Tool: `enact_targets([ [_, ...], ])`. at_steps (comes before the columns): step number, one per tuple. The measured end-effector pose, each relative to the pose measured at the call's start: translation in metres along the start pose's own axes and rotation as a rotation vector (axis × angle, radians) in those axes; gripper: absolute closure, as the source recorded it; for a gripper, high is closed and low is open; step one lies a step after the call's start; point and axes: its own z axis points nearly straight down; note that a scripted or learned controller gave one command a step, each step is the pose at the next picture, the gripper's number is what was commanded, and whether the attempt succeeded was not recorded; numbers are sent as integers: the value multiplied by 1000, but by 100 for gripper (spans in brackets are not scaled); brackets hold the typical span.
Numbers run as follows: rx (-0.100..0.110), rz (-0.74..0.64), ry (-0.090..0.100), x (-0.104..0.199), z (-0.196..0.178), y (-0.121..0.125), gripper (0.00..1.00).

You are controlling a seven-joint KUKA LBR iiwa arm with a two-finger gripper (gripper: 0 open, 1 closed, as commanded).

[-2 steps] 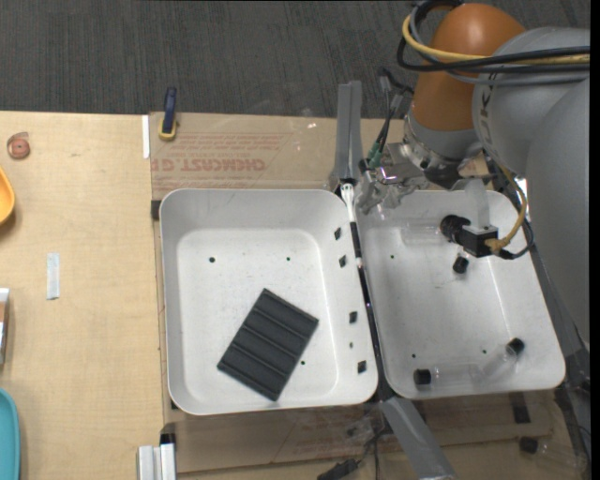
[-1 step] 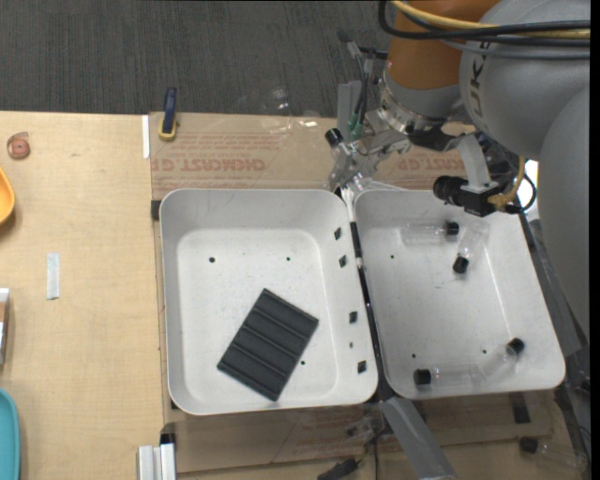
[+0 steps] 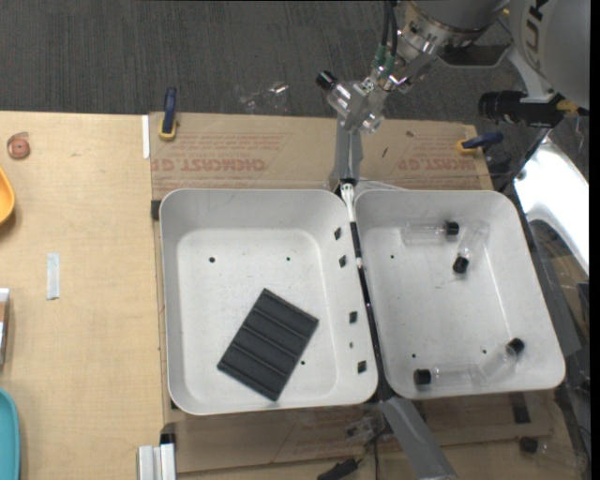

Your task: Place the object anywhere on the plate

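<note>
Cardboard [image 3: 309, 155] printed "CHEMCEST" upside down, gripper [image 3: 349, 183] state unclear, dark ridged plate [image 3: 269, 343] in left bin [image 3: 178, 281]

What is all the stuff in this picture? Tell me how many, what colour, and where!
white bins: 2, white, side by side on the bench
dark ribbed plate: 1, black, lying tilted in the left bin
clear tubes with black caps: about 4, see-through, in the right bin, two near the top and two near the bottom edge
cardboard sheet: 1, brown, under and behind the bins
blue and yellow clamps: 2, at the cardboard's back corners
wooden table: 1, light tan, left of the bins
robot arm: 1, grey, top right
gripper: 1, silver, above the bins' back edge
</note>
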Motion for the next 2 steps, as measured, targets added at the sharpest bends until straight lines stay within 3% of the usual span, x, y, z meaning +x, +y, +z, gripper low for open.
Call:
enact_targets([
  [1,1,-231,1,38,-12,26,100],
  [2,0,-628,2,93,7,47,100],
])
